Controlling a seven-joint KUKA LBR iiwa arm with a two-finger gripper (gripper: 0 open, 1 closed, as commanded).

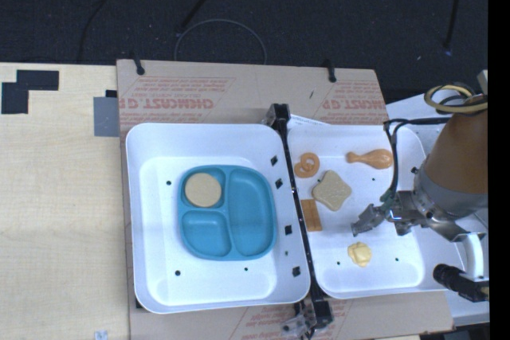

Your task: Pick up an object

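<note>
Your pale wooden tabletop (56, 203) carries two shallow white bins. The left white bin (159, 283) holds a blue three-compartment plastic tray (239, 227) with a round tan disc (202, 189) in its upper-left section. In the right white bin (398, 276), your dark end effector (368, 220) hovers with its prongs apart, gripping nothing, between a tan bread-shaped slice (331, 191) and a small yellow lump (359, 254). The arm is cut off at the right.

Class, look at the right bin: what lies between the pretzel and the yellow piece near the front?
In the camera view, the tan bread slice lies between the pretzel and the yellow piece, with bare bin floor either side.
</note>
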